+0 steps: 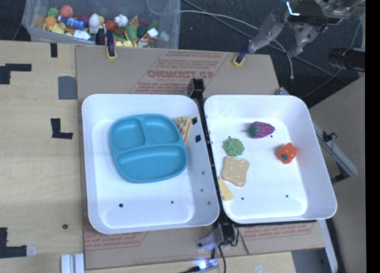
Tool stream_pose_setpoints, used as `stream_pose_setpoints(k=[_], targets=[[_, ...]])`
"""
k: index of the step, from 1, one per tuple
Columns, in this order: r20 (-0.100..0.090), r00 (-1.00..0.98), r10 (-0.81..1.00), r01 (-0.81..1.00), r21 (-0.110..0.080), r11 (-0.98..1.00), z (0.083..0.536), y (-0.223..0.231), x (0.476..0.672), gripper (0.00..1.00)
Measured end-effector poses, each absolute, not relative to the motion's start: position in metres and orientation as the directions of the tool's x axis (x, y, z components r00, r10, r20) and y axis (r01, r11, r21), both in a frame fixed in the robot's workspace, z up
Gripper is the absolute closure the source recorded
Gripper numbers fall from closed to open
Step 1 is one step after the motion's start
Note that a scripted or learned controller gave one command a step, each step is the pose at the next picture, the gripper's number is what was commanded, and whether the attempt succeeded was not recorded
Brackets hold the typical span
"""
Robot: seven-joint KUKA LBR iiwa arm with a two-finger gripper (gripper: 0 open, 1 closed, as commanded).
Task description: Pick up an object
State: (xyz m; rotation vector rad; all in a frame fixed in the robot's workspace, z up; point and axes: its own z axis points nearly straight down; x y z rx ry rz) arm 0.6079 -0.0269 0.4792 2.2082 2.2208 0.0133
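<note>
Two white bins (95, 206) sit side by side. The left one holds one blue plate (148, 147) and one yellowish toy (184, 126) at its edge, possibly fries. The right one holds five toys: one grape bunch (260, 129), one broccoli (233, 146), one toast (235, 171), one tomato (286, 153), one yellow wedge (225, 191).

we see two white bins (95, 147) of smooth, faintly glossy plastic, and a blue divided plate (148, 147) in matt plastic. under them lies a sheet of brown cardboard (172, 70), dull and printed. the surface (29, 147) looks like pale wood grain. a clear plastic tub (160, 5) shines behind. the toy bread slice (235, 171) looks matt.
</note>
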Motion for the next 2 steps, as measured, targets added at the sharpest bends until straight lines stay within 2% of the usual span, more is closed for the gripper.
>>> stream_pose_setpoints(k=[1, 2], targets=[[-0.003, 0.001, 1.0, 1.0, 0.001, -0.001, 0.439, -0.068, 0.658, 0.0], [-0.002, -0.001, 1.0, 1.0, 0.004, 0.001, 0.515, -0.094, 0.655, 0.0]])
